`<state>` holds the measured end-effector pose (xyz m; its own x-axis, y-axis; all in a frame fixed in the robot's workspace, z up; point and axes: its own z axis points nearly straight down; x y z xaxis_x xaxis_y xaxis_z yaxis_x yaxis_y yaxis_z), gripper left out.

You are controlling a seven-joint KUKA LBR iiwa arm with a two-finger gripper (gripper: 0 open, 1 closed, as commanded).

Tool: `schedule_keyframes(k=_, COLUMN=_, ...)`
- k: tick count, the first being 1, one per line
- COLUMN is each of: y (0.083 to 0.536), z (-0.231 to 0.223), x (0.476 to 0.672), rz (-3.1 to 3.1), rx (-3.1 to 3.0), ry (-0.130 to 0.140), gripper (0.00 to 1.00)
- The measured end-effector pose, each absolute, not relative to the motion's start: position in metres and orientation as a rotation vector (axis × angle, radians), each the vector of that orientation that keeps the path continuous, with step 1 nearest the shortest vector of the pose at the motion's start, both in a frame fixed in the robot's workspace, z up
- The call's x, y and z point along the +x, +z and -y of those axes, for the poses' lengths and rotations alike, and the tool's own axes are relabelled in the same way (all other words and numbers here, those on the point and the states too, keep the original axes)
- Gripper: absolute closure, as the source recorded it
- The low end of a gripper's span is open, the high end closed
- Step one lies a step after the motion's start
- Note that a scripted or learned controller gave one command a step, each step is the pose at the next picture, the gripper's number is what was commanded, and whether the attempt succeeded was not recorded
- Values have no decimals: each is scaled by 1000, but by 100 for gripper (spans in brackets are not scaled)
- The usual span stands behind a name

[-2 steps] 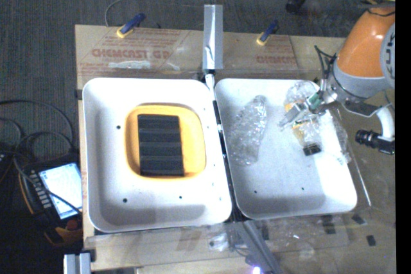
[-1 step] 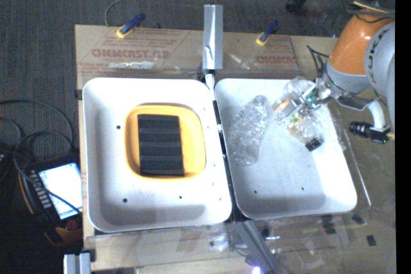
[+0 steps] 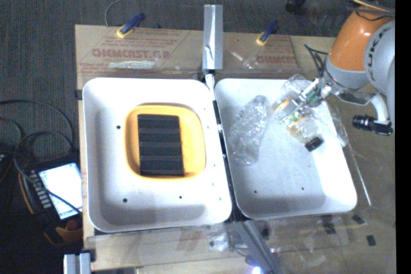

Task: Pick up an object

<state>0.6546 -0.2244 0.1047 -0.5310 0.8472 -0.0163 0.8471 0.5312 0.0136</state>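
Two white bins sat before you: your pincer [image 3: 307, 113] hovered at three o'clock over clear packaging [image 3: 297, 106] in the right bin [image 3: 289, 196], its state unreadable; nothing looked lifted yet.

Even overhead light bleaches both white bins [image 3: 282, 199] left of the claw [image 3: 307, 99], the crinkled plastic [image 3: 249, 128] beside it glints, shadows stay soft, and the frame is slightly grainy.
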Motion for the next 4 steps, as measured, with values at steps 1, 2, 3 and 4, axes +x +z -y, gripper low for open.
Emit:
schedule_keyframes(k=1, y=104, z=221, x=662, rz=-2833, rx=1330, ry=8, gripper=0)
schedule_keyframes(k=2, y=103, z=220, x=667, rz=-2941, rx=1092, ry=7, gripper=0)
schedule_keyframes(k=3, y=114, z=218, x=668, rz=-2942, rx=1088, ry=8, gripper=100)
schedule_keyframes(k=4, y=114, z=218, x=668, rz=-2944, rx=1088, ry=8, gripper=0)
